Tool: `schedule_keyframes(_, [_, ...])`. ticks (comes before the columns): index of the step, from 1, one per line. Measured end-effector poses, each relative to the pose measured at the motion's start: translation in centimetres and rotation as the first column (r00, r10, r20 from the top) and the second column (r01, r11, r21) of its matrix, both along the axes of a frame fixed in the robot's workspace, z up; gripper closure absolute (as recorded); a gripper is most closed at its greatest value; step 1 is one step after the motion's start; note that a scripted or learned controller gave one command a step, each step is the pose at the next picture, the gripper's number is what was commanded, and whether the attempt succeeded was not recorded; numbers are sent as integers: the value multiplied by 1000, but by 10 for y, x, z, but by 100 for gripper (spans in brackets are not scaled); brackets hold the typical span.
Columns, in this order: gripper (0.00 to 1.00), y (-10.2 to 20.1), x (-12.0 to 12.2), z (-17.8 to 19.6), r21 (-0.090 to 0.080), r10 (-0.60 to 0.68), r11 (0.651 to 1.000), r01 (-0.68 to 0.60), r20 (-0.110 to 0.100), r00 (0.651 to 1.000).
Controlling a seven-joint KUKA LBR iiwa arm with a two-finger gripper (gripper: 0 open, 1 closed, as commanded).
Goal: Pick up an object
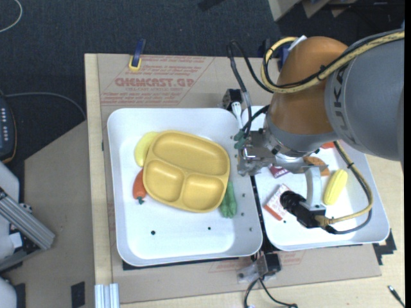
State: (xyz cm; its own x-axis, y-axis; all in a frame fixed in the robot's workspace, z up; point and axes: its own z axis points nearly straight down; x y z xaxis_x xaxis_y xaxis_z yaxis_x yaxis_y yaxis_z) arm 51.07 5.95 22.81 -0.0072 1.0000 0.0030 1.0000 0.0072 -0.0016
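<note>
- Pincer [249, 154] sits low over the wall between the two bins, under the bulky wrist of the arm [308, 101]. Open or closed: cannot tell, the wrist hides it. Nothing is seen held.
- Left bin [180, 233]: a yellow tray [186, 171] with three compartments lies tilted across the middle, resting on smaller items.
- An orange pepper [139, 186] pokes out at the tray's left edge, a pale yellow piece [144, 146] at its upper left, and a green piece [228, 201] at its lower right, near the dividing wall.
- Right bin [350, 226]: a red-and-white packet [276, 201] lies flat near the dividing wall, and a yellow cob [336, 186] lies further right, apart from it.
- Judgement: no target is named, so any loose item counts. The green piece and the packet lie closest to the pincer.
- Judgement: the tray pins the items beneath it, so they would likely drag. The packet lies free but flat, giving little to grip.
- Risk: the pincer could strike the bin wall on descent.
</note>
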Motion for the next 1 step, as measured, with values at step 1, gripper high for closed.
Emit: schedule_keyframes(1, [100, 25, -3, 2, -2, -3, 1000, 3, 2, 1000])
